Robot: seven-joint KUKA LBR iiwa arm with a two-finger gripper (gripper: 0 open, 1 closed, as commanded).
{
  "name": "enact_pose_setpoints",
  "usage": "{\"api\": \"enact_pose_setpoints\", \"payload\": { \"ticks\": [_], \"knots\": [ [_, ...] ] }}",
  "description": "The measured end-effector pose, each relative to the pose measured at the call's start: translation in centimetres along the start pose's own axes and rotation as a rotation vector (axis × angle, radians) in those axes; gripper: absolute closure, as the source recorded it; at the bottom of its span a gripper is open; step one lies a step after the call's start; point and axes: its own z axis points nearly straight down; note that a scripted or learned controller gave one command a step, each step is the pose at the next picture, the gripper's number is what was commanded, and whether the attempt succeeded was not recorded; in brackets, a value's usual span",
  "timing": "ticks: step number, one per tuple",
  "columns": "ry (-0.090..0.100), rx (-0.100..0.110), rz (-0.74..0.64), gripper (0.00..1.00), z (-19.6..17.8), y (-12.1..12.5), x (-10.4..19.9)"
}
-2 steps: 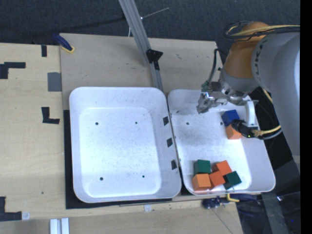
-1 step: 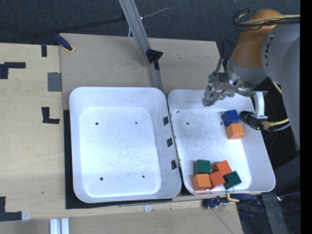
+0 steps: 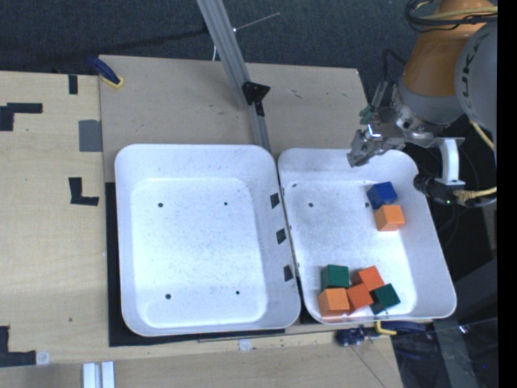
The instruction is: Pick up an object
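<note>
- I see the gripper (image 3: 365, 153) over the far rim of the right bin (image 3: 428, 257); I cannot tell how it is set.
- Just below it lie a blue block (image 3: 381, 193) and an orange block (image 3: 390, 217), touching.
- Well below, by the near rim, sits a cluster of blocks (image 3: 356, 289), green and orange.

The robot arm (image 3: 452, 47) is cut off by the top and right edges. Its hand (image 3: 365, 149) is small and blurred, its tip unclear. In the right bin (image 3: 323, 168), the clustered blocks (image 3: 355, 289) overlap, partly hiding one another.
</note>
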Motion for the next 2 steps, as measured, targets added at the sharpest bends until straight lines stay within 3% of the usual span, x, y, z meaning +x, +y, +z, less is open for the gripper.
{"api": "enact_pose_setpoints", "payload": {
  "ticks": [2],
  "knots": [
    [0.002,0.009,-0.004,1.0,0.5,-4.0,10.8]
  ]
}}
